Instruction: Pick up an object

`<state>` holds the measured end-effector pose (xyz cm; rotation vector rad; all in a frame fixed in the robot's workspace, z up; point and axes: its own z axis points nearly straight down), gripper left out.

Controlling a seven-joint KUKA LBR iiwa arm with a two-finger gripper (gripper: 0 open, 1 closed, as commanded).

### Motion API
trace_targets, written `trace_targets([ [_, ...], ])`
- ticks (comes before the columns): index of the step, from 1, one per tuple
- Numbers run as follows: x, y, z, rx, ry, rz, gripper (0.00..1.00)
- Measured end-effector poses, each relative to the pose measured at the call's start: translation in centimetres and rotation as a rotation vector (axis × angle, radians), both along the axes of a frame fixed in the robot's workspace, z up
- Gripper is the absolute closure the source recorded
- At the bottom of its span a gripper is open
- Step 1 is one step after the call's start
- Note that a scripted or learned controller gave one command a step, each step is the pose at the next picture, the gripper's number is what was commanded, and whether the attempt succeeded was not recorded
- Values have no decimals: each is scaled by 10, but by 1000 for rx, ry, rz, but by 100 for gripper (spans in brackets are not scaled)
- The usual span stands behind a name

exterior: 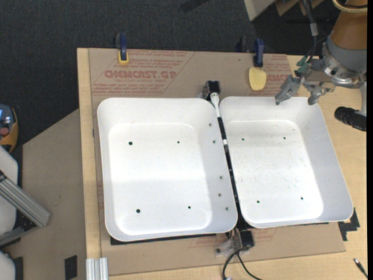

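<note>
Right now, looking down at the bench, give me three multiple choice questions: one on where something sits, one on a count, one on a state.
1. Where is the yellow object?
A. in the left bin
B. on the board beyond the bins
C. between the fingers

2. How many white bins lie side by side?
A. two
B. three
C. four

3. How do the gripper's fingers stand?
A. shut on the yellow object
B. pressed flat on the left bin's floor
C. spread apart with nothing between them

Answers:
1 B, it lies on the board past the bins' far rims.
2 A, left bin and right bin.
3 C, a bare gap shows.
</note>
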<state>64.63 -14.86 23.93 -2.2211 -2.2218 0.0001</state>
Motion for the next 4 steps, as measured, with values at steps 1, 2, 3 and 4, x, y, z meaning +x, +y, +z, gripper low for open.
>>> trace_targets([
  [1,-24,-70,-121,0,9,-6,0],
  [2,-4,-77,102,-9,-20,1,0],
  [3,-6,-75,101,-4,-6,1,100],
  [4,21,-26,38,1,2,2,100],
])
